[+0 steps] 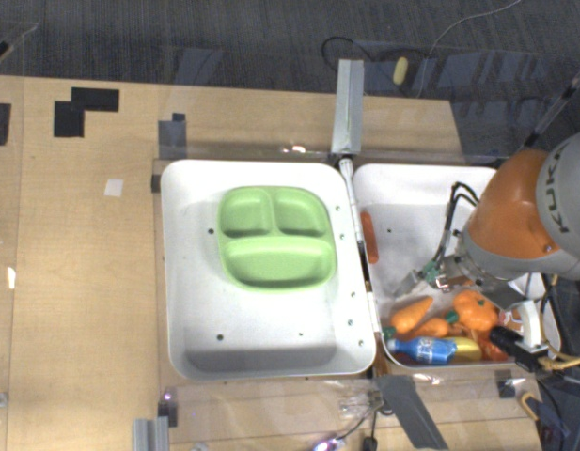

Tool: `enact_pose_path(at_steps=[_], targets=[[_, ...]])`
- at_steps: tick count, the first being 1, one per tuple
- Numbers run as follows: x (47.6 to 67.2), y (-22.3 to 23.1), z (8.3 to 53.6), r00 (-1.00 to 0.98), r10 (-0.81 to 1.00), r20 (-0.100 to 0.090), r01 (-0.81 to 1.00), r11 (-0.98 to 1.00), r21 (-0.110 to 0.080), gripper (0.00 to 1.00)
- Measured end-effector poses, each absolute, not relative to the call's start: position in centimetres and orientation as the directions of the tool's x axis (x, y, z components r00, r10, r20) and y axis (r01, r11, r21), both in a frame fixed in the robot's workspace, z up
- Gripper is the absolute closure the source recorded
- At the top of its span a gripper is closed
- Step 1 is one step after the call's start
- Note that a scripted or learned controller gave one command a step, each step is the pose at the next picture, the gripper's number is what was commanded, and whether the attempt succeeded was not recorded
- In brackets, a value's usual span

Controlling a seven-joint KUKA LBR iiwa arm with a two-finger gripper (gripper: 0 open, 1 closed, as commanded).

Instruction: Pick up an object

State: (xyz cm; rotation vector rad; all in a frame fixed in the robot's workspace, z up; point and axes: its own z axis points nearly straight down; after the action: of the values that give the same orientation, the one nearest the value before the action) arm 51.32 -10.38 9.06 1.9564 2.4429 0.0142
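Green plastic, moulded as a three-compartment plate (pixel 275 236), lies in the left white bin (pixel 191 280), near the frame's centre. You will find the arm's grey and orange wrist (pixel 515 219) over the right white bin (pixel 412 191), at the right of the frame, with the gripper (pixel 449 272) low above that bin's lower half. Whether it is parted or clenched you cannot tell from here. Just below it, packed along the lower wall, lie an orange carrot-shaped toy (pixel 412 314), a rounder orange piece (pixel 474 310) and a blue bottle (pixel 423 349). A thin reddish-orange stick (pixel 368 235) rests against the bin's left wall.
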Motion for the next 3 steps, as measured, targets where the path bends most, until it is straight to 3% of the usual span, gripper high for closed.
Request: enact_pose_path(at_steps=[1, 2, 3], targets=[[49.5, -9.3, 9.2, -0.445, 0.896, -0.015, 0.895, 0.445, 0.022, 0.00], [49.3, -12.9, 9.0, 0.061, 0.998, 0.004, 0.998, -0.061, 0.016, 0.00], [49.6, -12.9, 10.3, 0.058, 0.998, 0.003, 0.998, -0.058, 0.025, 1.00]])
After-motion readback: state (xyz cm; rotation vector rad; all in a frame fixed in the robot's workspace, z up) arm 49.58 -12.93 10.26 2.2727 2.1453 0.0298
